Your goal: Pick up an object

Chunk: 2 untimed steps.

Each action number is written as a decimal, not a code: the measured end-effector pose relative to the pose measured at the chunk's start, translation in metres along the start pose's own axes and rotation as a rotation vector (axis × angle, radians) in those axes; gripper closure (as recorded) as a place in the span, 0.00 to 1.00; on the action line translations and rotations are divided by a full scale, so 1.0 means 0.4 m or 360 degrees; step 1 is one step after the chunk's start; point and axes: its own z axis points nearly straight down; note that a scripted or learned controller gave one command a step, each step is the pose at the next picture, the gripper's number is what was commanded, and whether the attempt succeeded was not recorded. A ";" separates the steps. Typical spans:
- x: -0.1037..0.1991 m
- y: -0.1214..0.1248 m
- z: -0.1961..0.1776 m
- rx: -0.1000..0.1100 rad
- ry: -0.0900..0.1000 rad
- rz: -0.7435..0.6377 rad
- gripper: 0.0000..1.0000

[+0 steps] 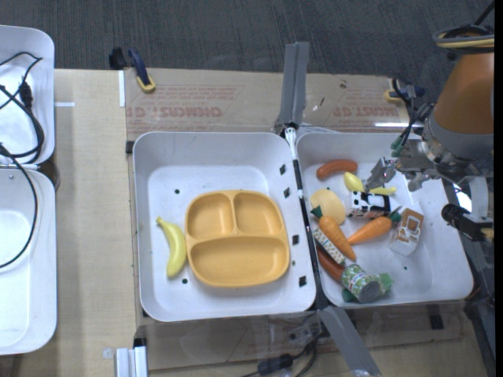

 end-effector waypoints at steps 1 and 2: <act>-0.114 0.030 0.202 -0.0039 -0.0006 -0.0038 0.00; -0.010 -0.079 0.217 -0.0063 -0.0016 -0.0064 0.00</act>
